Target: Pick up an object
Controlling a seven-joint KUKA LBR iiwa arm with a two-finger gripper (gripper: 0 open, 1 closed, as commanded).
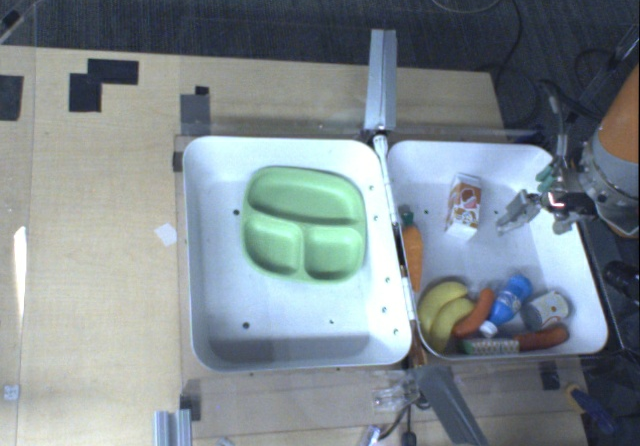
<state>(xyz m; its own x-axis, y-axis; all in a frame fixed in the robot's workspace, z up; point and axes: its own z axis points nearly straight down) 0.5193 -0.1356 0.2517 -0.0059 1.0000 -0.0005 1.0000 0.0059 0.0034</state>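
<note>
The pincer (pixel 533 206) hung over the right bin (pixel 575 264), fingers apart and gripping nothing. Just left of it lay a small carton (pixel 463 205). Along the near edge crowded bananas (pixel 445 311), a carrot (pixel 411 250) and a blue bottle (pixel 507 302). The left bin (pixel 210 264) carried a green tray (pixel 304 223).

No text, brand or number can be read anywhere. The small carton (pixel 463 205) in the right bin (pixel 575 264) has an orange and white print on its face, but the print is too small and blurred to give any letters. The little bottle (pixel 508 300) with the blue cap near the front of this bin has a label, and it is also not readable. The black shapes (pixel 100 82) on the bench (pixel 90 264) are plain marks, not signs.
</note>
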